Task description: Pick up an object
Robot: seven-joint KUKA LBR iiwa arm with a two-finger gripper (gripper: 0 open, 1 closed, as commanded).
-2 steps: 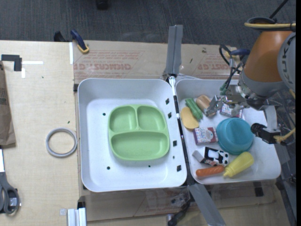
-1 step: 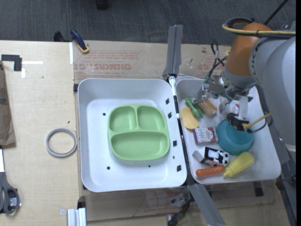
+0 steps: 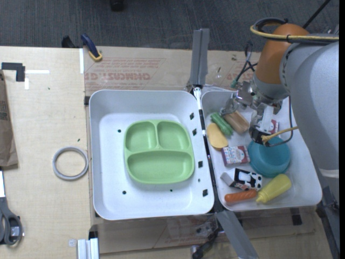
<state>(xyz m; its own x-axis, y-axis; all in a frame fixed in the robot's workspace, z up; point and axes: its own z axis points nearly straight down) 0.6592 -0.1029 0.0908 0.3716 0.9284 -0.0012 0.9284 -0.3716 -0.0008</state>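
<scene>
Toys crowd the right bin (image 3: 307, 161): a blue bowl (image 3: 269, 158), yellow bottle (image 3: 275, 189), carrot (image 3: 240, 197), green pepper (image 3: 221, 123) and a wooden block (image 3: 237, 122). Gripper (image 3: 253, 104) hovers low over the block; whether it is clenched, I cannot tell. Left bin (image 3: 102, 144) carries a green divided plate (image 3: 159, 151).

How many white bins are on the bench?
2. The left bin holds a green divided plate. The right bin sits beside it, full of small things, with the arm reaching in over its far end.
</scene>
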